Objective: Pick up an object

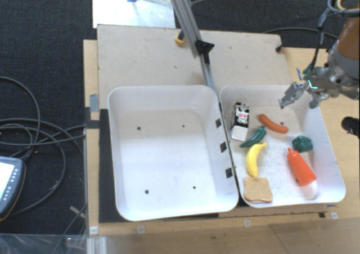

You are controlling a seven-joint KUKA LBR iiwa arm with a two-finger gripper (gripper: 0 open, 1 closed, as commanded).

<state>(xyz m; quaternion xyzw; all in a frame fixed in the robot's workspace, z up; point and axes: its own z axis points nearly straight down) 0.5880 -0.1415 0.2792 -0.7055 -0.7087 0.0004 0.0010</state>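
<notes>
Up over the right bin's [329, 151] far edge hangs the claw [301, 94], fingers spread, gripping nothing; below it lie a sausage [273, 124], green pepper [253, 136], banana [255, 158], toast [258, 190], orange bottle [301, 169] and a small carton [241, 122]

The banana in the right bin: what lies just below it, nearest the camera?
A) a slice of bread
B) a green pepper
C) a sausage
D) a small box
A: the bread lies right under the banana, by the bin's front rim.
</notes>
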